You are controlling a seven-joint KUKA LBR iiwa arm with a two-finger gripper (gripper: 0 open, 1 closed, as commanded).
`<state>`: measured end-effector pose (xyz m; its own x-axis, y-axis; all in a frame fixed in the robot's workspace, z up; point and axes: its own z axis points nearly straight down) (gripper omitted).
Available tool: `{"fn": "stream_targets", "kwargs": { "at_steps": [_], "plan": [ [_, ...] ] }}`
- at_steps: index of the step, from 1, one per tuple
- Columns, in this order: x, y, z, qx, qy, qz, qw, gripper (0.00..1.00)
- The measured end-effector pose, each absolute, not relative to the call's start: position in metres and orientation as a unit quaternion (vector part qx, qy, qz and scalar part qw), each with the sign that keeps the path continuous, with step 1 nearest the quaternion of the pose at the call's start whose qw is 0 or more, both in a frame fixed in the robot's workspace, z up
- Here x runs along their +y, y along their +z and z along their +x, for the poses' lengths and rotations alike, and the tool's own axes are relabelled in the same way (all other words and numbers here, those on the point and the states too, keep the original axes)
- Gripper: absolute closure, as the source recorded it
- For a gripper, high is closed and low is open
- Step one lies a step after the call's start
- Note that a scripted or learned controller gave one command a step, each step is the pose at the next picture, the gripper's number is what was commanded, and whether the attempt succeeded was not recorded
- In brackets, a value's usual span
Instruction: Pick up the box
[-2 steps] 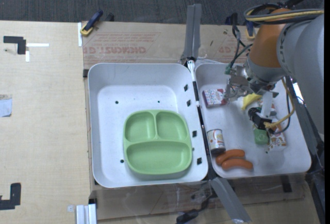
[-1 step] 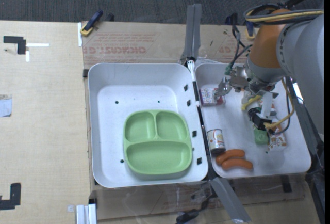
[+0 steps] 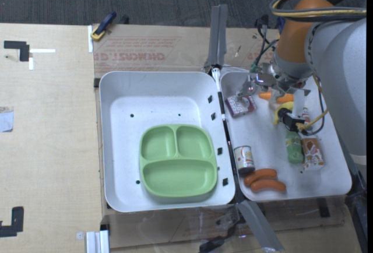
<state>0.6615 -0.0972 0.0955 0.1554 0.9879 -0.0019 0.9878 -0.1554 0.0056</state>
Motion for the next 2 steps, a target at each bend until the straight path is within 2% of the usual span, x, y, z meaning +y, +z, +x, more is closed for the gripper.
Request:
{"fn": "stream_targets", "kwargs": {
  "at_steps": [1, 2],
  "plan": [
    [-0.0984, 0.0951, 0.6231, 0.642, 0.0025, 0.767, 0.003, 0.0],
    [-0.0985, 0.1026, 0.6246, 0.642, 0.0031, 0.767, 0.002, 1.0]
  ]
}}
